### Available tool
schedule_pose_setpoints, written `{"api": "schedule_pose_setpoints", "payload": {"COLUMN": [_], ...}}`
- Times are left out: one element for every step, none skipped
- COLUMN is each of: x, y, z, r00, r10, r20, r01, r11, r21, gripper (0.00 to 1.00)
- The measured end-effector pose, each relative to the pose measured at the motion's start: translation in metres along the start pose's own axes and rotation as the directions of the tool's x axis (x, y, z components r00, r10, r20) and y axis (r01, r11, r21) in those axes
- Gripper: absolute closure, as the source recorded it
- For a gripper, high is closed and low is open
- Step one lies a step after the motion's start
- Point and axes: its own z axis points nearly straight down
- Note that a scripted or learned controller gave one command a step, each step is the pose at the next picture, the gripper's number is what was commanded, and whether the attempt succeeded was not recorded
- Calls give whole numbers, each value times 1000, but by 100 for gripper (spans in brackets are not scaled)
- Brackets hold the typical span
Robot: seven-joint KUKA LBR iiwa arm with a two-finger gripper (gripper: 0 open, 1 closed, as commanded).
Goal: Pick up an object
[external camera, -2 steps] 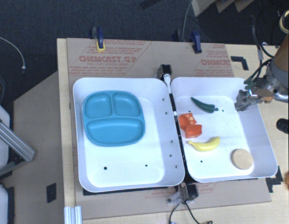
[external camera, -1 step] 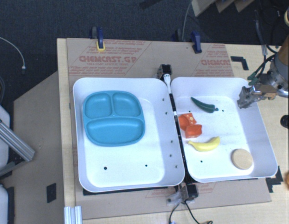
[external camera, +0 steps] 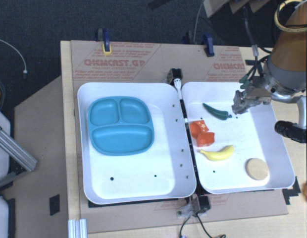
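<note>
In the right bin lie a dark green pepper-shaped toy, a red chunk, a yellow banana and a round tan biscuit. My gripper hangs over the bin's upper part, just right of the green toy's end. It sits close to that toy, and nothing shows between its fingers.
The left bin holds a blue divided plate. A black divider strip runs between the bins. Blue clamps hold the cardboard base at the back. The arm's body fills the upper right.
</note>
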Motion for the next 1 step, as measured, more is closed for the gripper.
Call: {"api": "schedule_pose_setpoints", "payload": {"x": [56], "y": [4], "z": [17], "r00": [1000], "r10": [1], "r20": [0], "r01": [-1], "r11": [1000], "r21": [2], "gripper": [100]}}
